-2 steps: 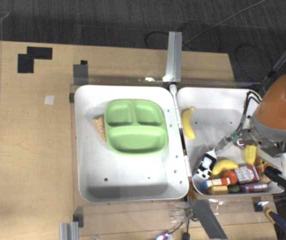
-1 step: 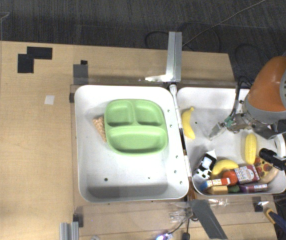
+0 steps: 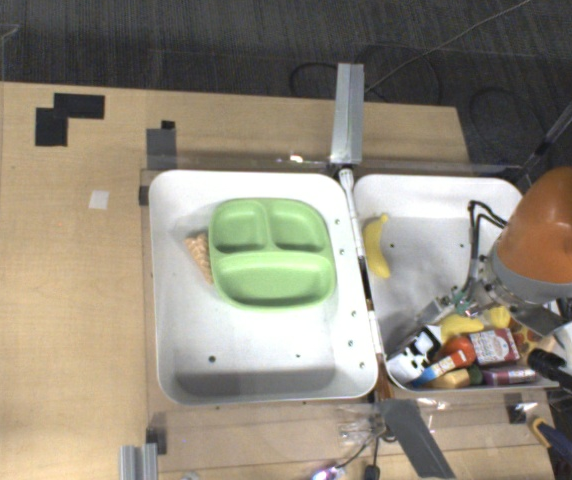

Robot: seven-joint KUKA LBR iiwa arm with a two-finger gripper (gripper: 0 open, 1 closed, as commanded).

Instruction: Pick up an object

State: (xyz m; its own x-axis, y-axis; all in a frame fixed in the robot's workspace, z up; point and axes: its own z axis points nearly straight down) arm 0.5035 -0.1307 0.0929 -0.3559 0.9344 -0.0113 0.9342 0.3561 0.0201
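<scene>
The wooden surface (image 3: 56, 298) carries two shallow white bins side by side, the left bin (image 3: 256, 373) and the right bin (image 3: 421, 218), with a grey metal post (image 3: 347, 113) rising where they meet at the far edge. The grey arm with its orange band (image 3: 551, 233) reaches in from the right and hangs over the near right corner of the right bin. A green sectioned plate (image 3: 269, 251) lies in the middle of the left bin, covering part of a tan, grainy item (image 3: 199, 256) (what it is cannot be told) that pokes out at its left edge. In the right bin, a yellow banana (image 3: 376, 246) lies against the left wall, well apart from a cluster of small things in the near right corner, among them a red ketchup-style bottle (image 3: 484, 349) and a small yellow piece (image 3: 463, 325). The hand (image 3: 463, 296) sits just above that cluster; whether it is released or clenched cannot be told.
</scene>
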